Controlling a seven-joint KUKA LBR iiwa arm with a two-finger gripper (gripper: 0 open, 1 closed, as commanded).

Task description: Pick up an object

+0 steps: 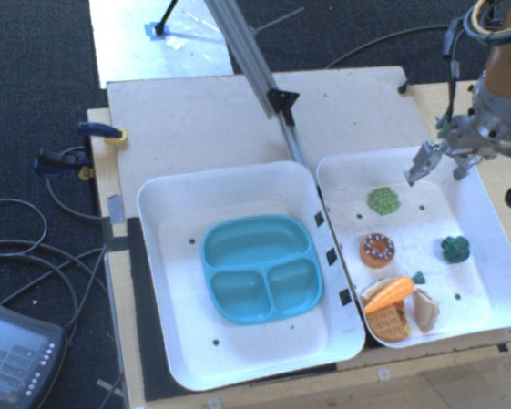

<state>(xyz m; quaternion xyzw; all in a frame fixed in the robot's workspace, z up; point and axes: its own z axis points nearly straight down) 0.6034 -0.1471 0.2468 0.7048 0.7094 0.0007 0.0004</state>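
Observation:
The right bin (477, 219) holds several toy foods. A green bumpy round piece (383, 200) lies near its back, and a frosted donut (377, 249) sits in the middle. A dark green broccoli (455, 249) is toward the right. In the front corner, an orange carrot (389, 293) lies on a waffle (388, 324), beside a beige piece (425, 310). My gripper (441, 167) hovers over the bin's back edge, up and to the right of the green piece. It is open, with nothing between its fingers.
A blue divided plate (263, 268) sits in the left bin (179, 254). A slanted metal pole (247, 53) crosses the board behind the bins. Cables and a pendant (15, 346) lie on the floor at left.

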